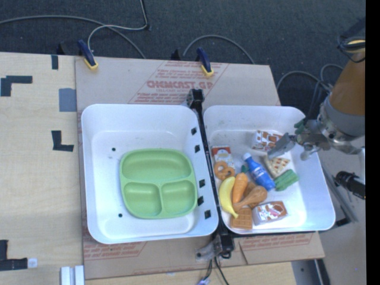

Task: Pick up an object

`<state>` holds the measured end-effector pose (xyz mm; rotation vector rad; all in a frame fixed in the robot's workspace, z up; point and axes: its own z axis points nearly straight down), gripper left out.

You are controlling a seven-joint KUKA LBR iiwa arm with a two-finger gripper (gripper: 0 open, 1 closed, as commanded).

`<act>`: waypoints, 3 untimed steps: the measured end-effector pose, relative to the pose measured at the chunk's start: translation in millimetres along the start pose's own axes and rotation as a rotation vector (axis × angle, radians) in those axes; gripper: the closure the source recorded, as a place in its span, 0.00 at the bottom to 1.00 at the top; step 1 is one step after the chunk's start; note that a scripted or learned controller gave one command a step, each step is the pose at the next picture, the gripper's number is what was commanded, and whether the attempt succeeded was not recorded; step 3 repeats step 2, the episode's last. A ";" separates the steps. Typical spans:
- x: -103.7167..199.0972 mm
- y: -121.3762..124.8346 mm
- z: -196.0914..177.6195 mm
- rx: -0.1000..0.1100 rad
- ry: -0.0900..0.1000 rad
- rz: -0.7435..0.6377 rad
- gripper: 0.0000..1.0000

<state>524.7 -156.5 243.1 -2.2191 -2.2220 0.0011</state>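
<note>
the grey arm with its orange band leans in from the right edge, its gripper (292, 142) spread open and holding nothing, above the right white bin's (314, 215) upper right part. just below it lie a small blue plastic bottle (259, 171) and a green block (286, 180). the brown cardboard sheet (172, 83) reads "chemcast gp".

Left white bin (95, 159): one green three-compartment plate (158, 183). Brown cardboard sheet (172, 85) beneath, held by two blue-yellow clamps (88, 55). Black cable (142, 5) behind.
</note>
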 end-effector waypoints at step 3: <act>48.0 -38.3 140.1 0.001 0.001 0.002 1.00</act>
